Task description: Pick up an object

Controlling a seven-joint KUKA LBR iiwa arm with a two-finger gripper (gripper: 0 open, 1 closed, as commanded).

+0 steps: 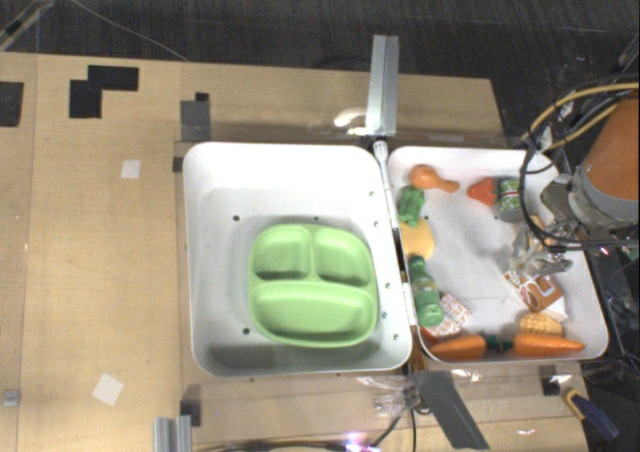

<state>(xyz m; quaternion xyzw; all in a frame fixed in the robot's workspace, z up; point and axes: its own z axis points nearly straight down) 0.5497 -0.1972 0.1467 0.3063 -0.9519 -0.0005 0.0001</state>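
**Arm above the right bin, near its right wall**

On the left, the left bin [205, 240] holds one green divided plate [313, 285], which lies flat in the middle of the bin with its two small compartments toward the far side.

The right bin [470, 240] touches the left one along a common edge. Along its left wall there is a row of toy foods: a green vegetable piece [410, 204] at the top, then a yellow piece [417, 238], then a green bottle-like piece [426, 295] lower down. Near the far wall lies a tan drumstick [432, 178], and to its right a red piece [482, 191] just beside a green can [509, 199]. At the near wall lie two carrots, one carrot [459, 346] on the left and a second carrot [546, 344] on the right, with a yellow corn piece [540, 323] just above the second one. A small packet [452, 312] lies near the green bottle-like piece.

The gripper [538, 260] hangs over the right part of this bin, above a brown and white packet [540, 290]. I cannot tell if its fingers are open or closed, and nothing is seen between them.
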